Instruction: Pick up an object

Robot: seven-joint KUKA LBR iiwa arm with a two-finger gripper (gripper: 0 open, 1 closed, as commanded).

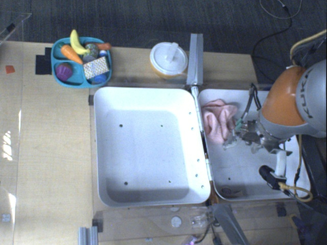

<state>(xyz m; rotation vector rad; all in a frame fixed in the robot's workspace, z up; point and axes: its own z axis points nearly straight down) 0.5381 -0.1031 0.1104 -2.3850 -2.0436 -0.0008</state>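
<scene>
A crumpled pink cloth (217, 119) lies in the right bin (225, 167), against its left wall near the back. My gripper (232, 138) hangs low over the bin floor, right at the cloth's lower right edge, reaching in from the right under the orange wrist band. I cannot make out whether it touches the cloth. A small dark flat thing (233, 192) lies by the right bin's front wall.
The large left bin (148, 101) sits beside the right one, parted from it by a metal rail (194, 60). Behind the bins stand a white lidded cup (168, 59) and a blue tray (60, 80) of toy food.
</scene>
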